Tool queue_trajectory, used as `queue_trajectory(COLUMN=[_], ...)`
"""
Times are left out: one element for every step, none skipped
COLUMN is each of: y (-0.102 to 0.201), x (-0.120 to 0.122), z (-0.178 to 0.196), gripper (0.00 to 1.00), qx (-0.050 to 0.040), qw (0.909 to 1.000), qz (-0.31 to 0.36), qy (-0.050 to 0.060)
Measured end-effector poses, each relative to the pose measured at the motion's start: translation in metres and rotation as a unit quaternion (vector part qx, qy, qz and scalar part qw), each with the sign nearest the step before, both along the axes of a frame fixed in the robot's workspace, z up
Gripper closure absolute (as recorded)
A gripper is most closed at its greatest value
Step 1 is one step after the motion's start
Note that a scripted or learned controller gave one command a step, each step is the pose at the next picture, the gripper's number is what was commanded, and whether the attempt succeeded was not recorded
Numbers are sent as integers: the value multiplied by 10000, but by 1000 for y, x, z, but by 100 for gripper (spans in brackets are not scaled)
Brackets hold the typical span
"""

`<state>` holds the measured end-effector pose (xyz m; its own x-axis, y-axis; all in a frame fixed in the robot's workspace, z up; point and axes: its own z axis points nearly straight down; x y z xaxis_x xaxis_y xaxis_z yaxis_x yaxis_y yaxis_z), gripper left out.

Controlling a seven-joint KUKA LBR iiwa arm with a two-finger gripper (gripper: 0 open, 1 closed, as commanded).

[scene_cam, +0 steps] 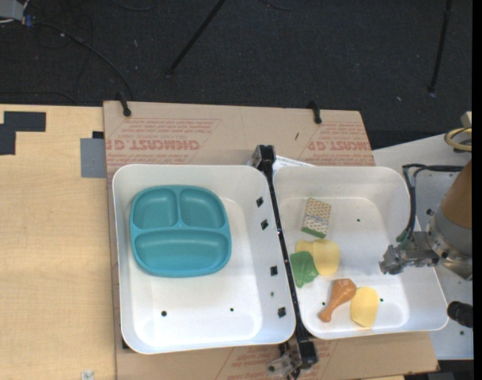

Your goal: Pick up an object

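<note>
You are looking at two white bins (191, 323) of smooth plastic, showing a soft sheen. The teal divided tray (180, 230) is looking like matt moulded plastic. The toy foods, a yellow piece (365, 306), an orange drumstick (336, 298) and a green leaf (302, 268), are appearing smooth and plasticky. The brown sheet (225, 137) under the bins is looking like matt printed cardboard, the table (43, 252) like pale matt wood. The gripper (400, 260) is showing dull grey metal.

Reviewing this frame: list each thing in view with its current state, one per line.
Gripper: over the right bin's right rim, nothing seen between its fingers.
Teal divided plate: flat in the left bin, compartments bare.
Patterned packet: lying in the right bin, apart from the others.
Yellow piece: touching the green piece.
Orange drumstick: lying beside the yellow lemon-like piece.
</note>
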<state>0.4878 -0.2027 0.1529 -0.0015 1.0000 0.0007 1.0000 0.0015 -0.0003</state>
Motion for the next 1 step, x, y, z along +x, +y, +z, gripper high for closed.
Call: queue_trajectory(y=[-2], x=[-1], z=[42], gripper=[100], qx=[-3], qw=[10000], qz=[0], qy=[-2])
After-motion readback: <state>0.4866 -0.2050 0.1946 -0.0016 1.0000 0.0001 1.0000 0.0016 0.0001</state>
